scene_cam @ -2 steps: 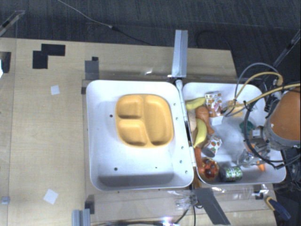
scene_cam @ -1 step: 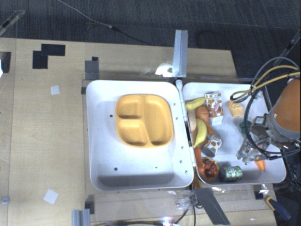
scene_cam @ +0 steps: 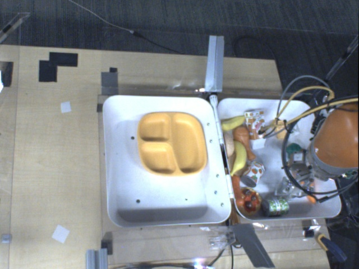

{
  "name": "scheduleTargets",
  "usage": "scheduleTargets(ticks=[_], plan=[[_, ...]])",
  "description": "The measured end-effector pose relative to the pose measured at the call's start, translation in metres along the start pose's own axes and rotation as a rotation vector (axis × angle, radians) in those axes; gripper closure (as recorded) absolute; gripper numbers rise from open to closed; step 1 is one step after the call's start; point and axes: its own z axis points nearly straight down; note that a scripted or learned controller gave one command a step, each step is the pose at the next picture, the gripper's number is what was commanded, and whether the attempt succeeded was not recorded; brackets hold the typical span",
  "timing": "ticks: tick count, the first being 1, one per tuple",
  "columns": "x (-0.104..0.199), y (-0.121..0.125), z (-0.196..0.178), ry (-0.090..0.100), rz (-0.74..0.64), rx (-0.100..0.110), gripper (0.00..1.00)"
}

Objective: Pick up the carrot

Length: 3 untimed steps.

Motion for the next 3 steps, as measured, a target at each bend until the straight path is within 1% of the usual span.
scheduleTargets(ticks=[1, 2, 3], plan=[[0.0, -0.001, 0.001, -0.001, -0.001, 0.004, 0.0], [0.028, -0.01, 0.001, -0.002, 0.207, 0.003, 0.0], [0.025, -0.014, -0.012, -0.004, 0.203, 0.014, 1.0]])
